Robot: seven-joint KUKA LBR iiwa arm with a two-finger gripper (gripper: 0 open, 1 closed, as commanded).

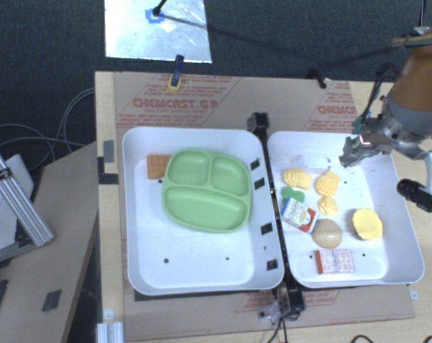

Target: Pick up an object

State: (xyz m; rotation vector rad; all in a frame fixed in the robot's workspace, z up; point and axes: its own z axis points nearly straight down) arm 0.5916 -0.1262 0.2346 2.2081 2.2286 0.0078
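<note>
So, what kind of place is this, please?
Probably a robotics lab test bench: two white bins on cardboard, toy food such as a green divided plate, loose cables, and the arm's gripper above the right bin.

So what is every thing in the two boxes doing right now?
gripper: hovering over the far end of the right bin, holding nothing that I can see.
green plate: lying flat in the left bin, nothing in its compartments.
cracker: flat, tucked beside the plate.
yellow round toy: lying loose.
brown ball: touching the little carton.
red packet: lying flat.
</note>
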